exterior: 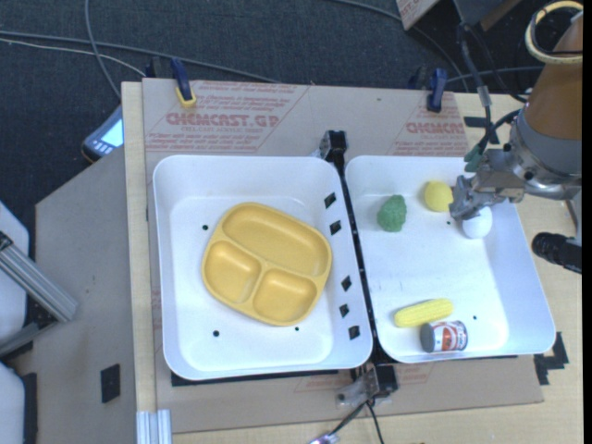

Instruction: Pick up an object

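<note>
My gripper (468, 207) hangs low over the far part of the right bin (518, 276), reaching in from the right. A small white round object (477, 225) sits directly under its tip, partly hidden by it. Just left of the gripper lies a yellow lemon-like ball (437, 195). A green bumpy piece (392, 213) lies further left. Near the bin's front edge rest a yellow corn cob (423, 313) and a small can (445, 337) on its side.
The left bin (176, 276) holds a yellow divided plate (266, 263). A black divider with clips (344, 248) runs between the bins. Blue clamps (182, 81) hold the board at the back. Cables hang near the arm at the upper right.
</note>
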Tool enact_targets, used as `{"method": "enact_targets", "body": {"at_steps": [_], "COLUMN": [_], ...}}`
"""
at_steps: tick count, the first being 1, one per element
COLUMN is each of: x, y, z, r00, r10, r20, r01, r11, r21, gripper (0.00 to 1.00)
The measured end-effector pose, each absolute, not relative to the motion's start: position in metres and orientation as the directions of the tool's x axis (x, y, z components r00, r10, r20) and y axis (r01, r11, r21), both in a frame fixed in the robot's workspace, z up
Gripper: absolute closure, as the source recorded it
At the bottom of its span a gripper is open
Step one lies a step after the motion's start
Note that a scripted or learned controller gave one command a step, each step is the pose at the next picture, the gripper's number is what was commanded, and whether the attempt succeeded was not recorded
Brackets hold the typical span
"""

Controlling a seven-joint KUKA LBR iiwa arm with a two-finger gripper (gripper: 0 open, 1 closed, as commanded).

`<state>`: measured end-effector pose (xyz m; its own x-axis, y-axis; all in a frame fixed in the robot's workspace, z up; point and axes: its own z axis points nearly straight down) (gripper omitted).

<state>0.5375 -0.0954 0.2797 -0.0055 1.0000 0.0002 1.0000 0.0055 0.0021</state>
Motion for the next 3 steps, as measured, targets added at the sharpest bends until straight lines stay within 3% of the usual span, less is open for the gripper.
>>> {"method": "enact_targets", "body": {"at_steps": [3], "x": [0.586], "y": [0.066], "z": [0.256], "r00": [-0.005], "r10": [1.000], "r20": [0.001], "r01": [1.000], "r11": [0.005], "r21": [0.001], "gripper": [1.00]}}
